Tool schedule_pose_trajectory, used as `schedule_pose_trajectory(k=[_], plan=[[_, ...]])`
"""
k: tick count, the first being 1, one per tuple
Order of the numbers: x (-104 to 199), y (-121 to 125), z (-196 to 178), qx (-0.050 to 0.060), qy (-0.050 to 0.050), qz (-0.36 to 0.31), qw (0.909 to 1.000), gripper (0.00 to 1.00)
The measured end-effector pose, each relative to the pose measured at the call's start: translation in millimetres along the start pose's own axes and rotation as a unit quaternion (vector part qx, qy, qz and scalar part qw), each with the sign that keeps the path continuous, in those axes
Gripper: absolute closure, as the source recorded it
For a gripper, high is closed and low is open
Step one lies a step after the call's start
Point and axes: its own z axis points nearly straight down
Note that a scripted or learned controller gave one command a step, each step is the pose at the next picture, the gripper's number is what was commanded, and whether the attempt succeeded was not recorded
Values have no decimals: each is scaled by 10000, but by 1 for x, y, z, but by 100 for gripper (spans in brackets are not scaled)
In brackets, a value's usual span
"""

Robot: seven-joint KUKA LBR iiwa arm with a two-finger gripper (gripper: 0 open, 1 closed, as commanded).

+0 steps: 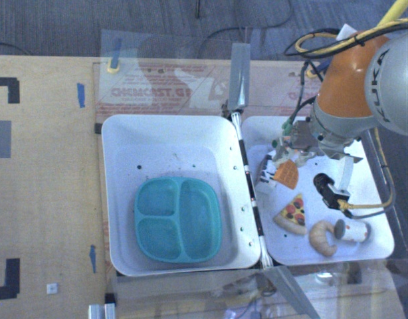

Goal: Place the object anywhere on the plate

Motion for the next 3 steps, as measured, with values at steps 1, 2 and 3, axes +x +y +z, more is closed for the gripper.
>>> schedule_pose_trajectory(k=[1, 2, 3], plan=[[75, 0, 0, -7, -2, -227, 9997, 100], [155, -29, 20, 6, -1, -1312, 9914, 100], [154, -28, 20, 2, -1, -1305, 9915, 0]])
